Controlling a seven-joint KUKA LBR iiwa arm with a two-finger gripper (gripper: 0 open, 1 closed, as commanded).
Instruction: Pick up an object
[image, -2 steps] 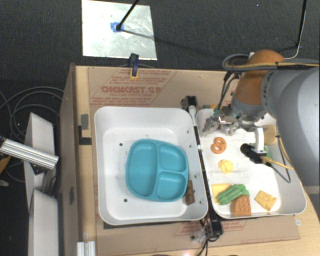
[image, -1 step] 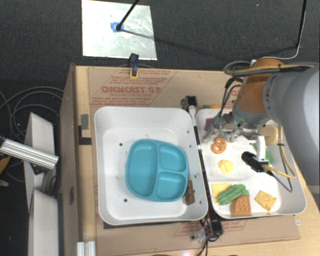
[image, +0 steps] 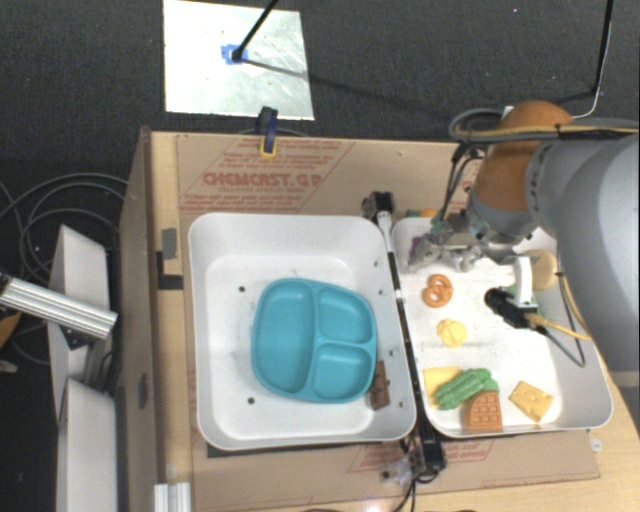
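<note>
We take the pretzel (image: 437, 291) as the likeliest target; it lies in the right bin (image: 590, 400), just below the end effector (image: 452, 252), whose state we cannot tell. It looks like light, rigid toy plastic, glossy and perhaps slippery; we would pinch across its outer loops. Below the pretzel sit a small yellow lump (image: 452, 332), a green bean pod (image: 465, 387), a ridged brown waffle (image: 484, 411) and a cheese wedge (image: 531, 400); all seem similarly hard, light and small.
</note>
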